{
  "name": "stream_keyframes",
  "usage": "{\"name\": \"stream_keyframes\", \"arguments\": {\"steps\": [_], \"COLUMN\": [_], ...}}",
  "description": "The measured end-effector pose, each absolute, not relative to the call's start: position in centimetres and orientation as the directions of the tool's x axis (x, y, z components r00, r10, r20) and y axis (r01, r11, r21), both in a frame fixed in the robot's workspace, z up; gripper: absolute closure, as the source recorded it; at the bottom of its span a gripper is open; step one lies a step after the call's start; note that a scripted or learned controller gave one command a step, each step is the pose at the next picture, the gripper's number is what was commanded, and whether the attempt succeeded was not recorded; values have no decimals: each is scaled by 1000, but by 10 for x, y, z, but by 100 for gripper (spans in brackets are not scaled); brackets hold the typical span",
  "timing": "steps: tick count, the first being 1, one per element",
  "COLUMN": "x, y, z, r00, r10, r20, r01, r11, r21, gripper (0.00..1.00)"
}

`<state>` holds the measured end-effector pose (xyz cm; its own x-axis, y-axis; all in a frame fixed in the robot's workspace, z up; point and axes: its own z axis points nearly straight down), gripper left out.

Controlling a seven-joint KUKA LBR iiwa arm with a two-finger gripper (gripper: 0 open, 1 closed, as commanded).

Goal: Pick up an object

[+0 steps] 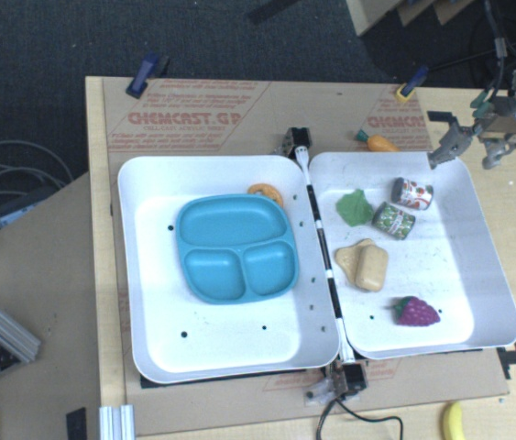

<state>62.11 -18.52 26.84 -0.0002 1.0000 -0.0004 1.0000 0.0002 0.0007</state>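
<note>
Looking down from the fixed camera, I see the gripper (467, 151) at the upper right of the frame, just over the top right corner of the right bin (487, 255). Its two fingers are spread well apart, one (443, 151) reaching left over the bin's rim and the other (496, 152) to the right, and nothing sits between them.

The right bin holds the loose items. Near its upper middle lie two small cans, touching or nearly so: a red and white can (412, 193) above, and a green labelled can (393, 220) just below and left of it. A green leaf-shaped piece (356, 208) sits just to the left of the green can. Lower down, near the bin's left wall, lies a tan bread-like piece (363, 265). A bunch of purple grapes (417, 312) rests toward the lower right, apart from the rest.

The left bin (148, 273) carries a blue divided tray (236, 247) at its centre, with a small orange-brown item (265, 192) peeking out behind the tray's top right edge.

Outside the bins, a small orange carrot-like toy (378, 141) lies on the board (193, 117) above the right bin, and a yellow object (452, 422) sits at the bottom right.
</note>
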Motion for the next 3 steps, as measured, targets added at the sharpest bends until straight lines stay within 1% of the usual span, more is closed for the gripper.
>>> {"name": "stream_keyframes", "arguments": {"steps": [1,2,3], "x": [648,662,664], "y": [-184,-201,-201], "z": [202,85,98], "r00": [-2,0,-2], "r10": [1000,1000,1000], "r20": [1,0,-2], "r01": [1000,1000,1000], "r11": [2,0,2], "r21": [-2,-1,4], "gripper": [0,0,100]}}
